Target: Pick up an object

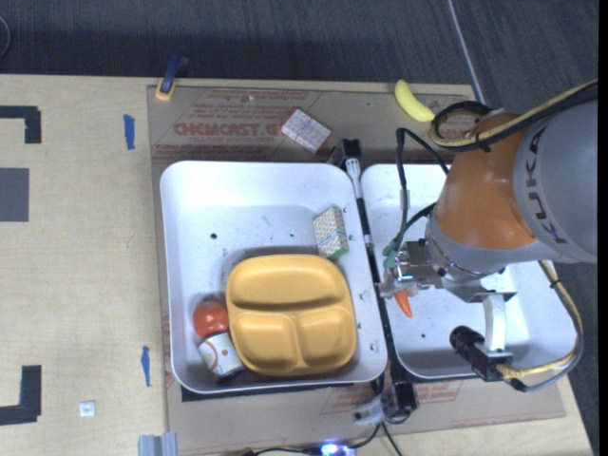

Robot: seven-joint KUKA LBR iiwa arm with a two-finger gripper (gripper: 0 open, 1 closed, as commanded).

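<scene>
Wooden tabletop [76, 283], two white bins, arm low over the right one.

Left bin [180, 207]: yellow divided plastic tray [290, 313] crowds the red-and-white ball [215, 335] against the wall; small patterned packet [330, 230] sits beside the shared rim. Right bin [418, 354]: small orange carrot-shaped piece [405, 302] just under the gripper [404, 272], close to that rim. Grip state: can't tell. Risk: a finger catching the rim or nudging the piece away. More room rightward.

Arm [532, 188] cut off at right edge, covering much of right bin [418, 350]. Gripper [404, 278] mostly hidden under wrist; finger state unreadable. Orange item [405, 303] partly hidden below it, too small to identify. Ball [217, 335] half tucked beneath yellow tray [290, 312]. Print on card [305, 129] too small to read.
</scene>
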